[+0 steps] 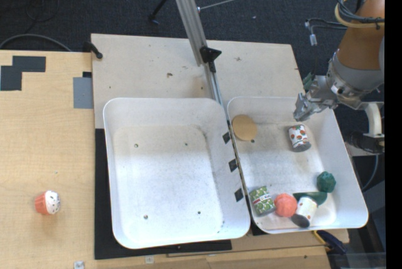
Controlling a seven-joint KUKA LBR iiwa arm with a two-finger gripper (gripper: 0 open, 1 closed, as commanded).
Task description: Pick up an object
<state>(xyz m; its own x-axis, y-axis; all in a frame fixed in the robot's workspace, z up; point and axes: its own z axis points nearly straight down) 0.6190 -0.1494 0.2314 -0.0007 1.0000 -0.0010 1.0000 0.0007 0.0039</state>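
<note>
My gripper hangs over the far right part of the right bin, its tips just above and slightly behind a small white can with red and green dots. Nothing shows between its tips. A tan round disc lies at the bin's far left. Along the bin's front edge sit a green patterned packet, an orange-red ball, a white and black object and a dark green lump.
The left bin stands beside the right one, with black clips along the shared wall. A slanted aluminium bar rises behind the bins. A small red and white cupcake toy lies on the wooden table at left.
</note>
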